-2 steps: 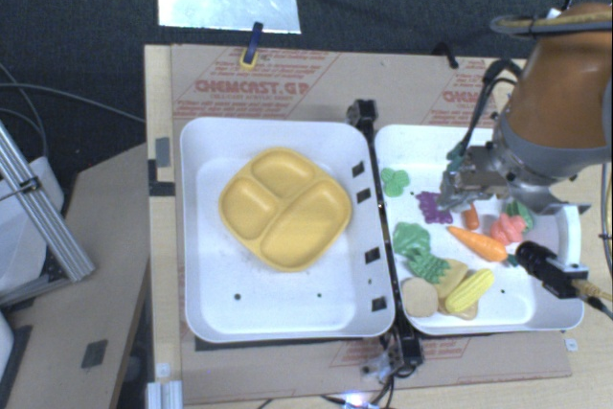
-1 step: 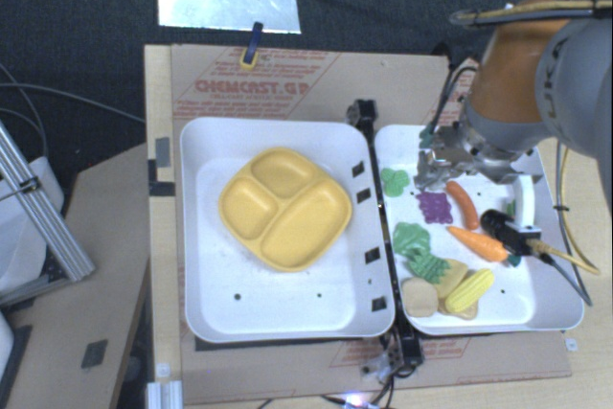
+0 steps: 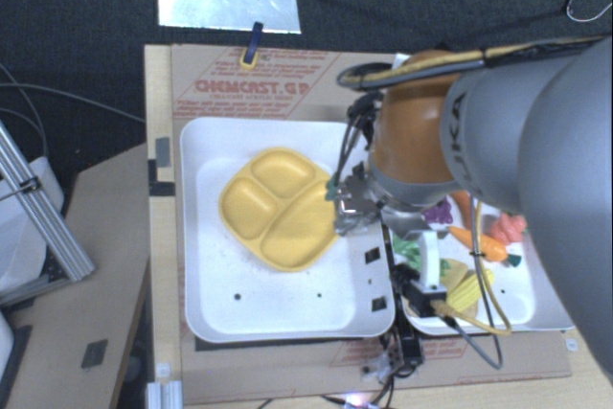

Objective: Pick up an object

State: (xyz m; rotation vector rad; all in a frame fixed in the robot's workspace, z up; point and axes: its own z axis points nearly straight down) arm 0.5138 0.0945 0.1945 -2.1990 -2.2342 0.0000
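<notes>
Plate [image 3: 273,206]: yellow, three compartments, lying flat in the left bin [image 3: 287,306], a little above its middle; judged the likeliest thing to be picked, since the pincer is at its right edge.
Pincer [image 3: 345,206]: low over the plate's right rim, near the wall between the two bins; seen from above and behind the wrist, so whether it is wide, narrow or holding anything cannot be told.
Wrist: the orange band [image 3: 412,134] sits directly above the pincer; dark cables run down beside it.
Arm [image 3: 536,139]: grey, reaching in from the right and covering much of the right bin [image 3: 517,302].
Right bin contents, as visible: carrot [image 3: 479,244], purple piece [image 3: 441,211], green piece [image 3: 410,252], yellow piece [image 3: 465,287], pink piece [image 3: 508,227], crowded together.
Under the bins: printed cardboard [image 3: 249,86].
Risk, grip: a shallow, smooth plate offers only a thin rim; a bite that lands shallow or off the rim would probably slip as the arm lifts.
Risk, tilt: held by one edge, the plate would hang lopsided and might swing or drop out.
Risk, push: closing slightly short may merely shove the plate leftward across the bin floor.
Risk, wall: the divider is near, so a small sideways error could knock it.
</notes>
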